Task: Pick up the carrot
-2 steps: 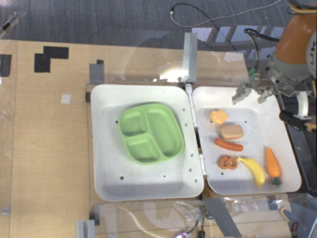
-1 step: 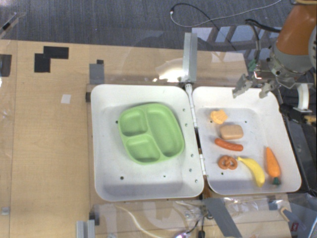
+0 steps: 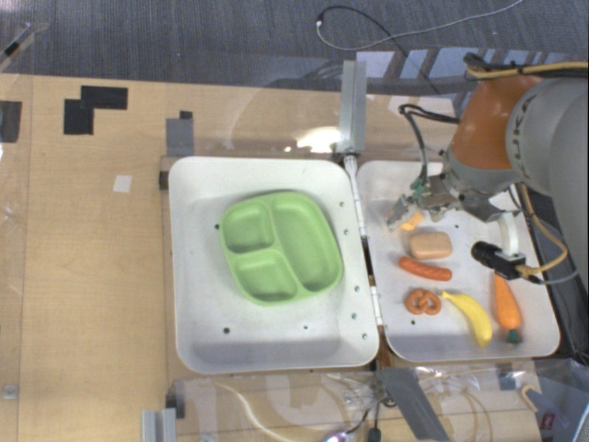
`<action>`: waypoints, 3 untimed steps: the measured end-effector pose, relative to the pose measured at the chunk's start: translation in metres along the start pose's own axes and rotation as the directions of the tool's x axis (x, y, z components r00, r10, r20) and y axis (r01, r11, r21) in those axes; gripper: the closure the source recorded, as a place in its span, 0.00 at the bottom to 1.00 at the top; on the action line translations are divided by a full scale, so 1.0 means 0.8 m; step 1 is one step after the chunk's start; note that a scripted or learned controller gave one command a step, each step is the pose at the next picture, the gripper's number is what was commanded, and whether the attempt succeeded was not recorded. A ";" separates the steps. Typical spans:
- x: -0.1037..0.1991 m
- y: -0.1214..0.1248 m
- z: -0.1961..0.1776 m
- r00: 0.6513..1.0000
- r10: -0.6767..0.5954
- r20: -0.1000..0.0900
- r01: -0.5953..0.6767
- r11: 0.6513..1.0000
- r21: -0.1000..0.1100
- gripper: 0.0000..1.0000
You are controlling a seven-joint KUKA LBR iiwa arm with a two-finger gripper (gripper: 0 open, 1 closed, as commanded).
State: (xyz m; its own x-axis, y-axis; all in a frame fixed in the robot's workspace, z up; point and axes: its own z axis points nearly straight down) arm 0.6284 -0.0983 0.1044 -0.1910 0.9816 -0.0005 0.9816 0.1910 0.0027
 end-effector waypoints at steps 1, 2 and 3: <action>0.000 0.000 -0.001 1.000 0.000 0.000 0.000 1.000 -0.002 0.00; -0.008 0.018 0.019 0.994 -0.113 0.003 0.113 0.994 -0.007 0.00; 0.004 -0.015 0.018 0.960 -0.281 0.005 0.281 0.960 -0.010 0.00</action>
State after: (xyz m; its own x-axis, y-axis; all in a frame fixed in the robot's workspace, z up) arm 0.6164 -0.0975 0.0902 -0.4594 0.8882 -0.0066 0.8881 0.4594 0.0124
